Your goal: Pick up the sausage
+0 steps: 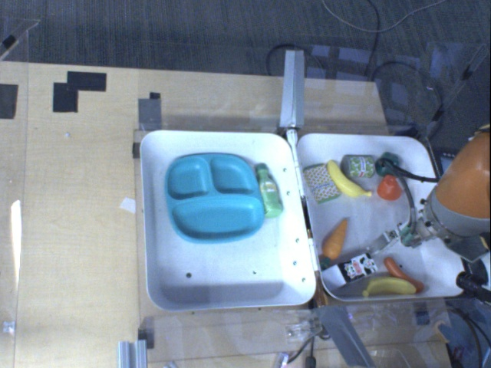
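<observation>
We are at the approach step: the gripper point(393, 238) hangs low over the right bin point(423, 150), beside the sausage point(402, 273) but not on it. The sausage, a short reddish-brown piece, lies near the bin's front wall, touching or nearly touching the yellow banana point(388, 286) just in front of it. Nothing sits between the fingers, which we read as parted, though the wrist blurs into the cabling and we may be misjudging the gap. Next we need to shift toward the front wall, line the fingers across the sausage, and come down without catching the banana or the small black-and-white box point(356, 267) to the left. The wrist body hides part of the bin's right side, and the arm is cut off at the frame edge.
</observation>
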`<state>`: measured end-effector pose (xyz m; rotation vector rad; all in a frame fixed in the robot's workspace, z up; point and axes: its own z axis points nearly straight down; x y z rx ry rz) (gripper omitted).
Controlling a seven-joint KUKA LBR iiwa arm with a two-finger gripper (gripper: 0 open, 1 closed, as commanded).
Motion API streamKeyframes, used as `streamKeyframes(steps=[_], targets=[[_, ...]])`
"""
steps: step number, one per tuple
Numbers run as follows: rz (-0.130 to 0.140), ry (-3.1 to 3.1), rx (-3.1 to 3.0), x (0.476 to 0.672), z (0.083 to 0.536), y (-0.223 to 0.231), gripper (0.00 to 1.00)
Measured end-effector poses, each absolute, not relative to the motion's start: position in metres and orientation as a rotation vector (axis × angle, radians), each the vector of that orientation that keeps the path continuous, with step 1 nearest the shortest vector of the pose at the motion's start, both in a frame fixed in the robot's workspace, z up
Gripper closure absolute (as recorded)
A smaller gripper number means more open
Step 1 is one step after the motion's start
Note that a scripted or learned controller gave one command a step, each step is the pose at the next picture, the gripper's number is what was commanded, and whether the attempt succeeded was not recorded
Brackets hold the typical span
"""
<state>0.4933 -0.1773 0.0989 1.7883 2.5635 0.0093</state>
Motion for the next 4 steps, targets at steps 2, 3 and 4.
streamKeyframes(steps=[2, 3, 4], targets=[[0.012, 2.608, 1.726, 0.494, 0.099, -0.205, 1.0], [0.003, 2.824, 1.369, 0.503, 0.184, -0.055, 1.0], [0.003, 2.824, 1.37, 0.503, 0.184, -0.056, 0.0]])
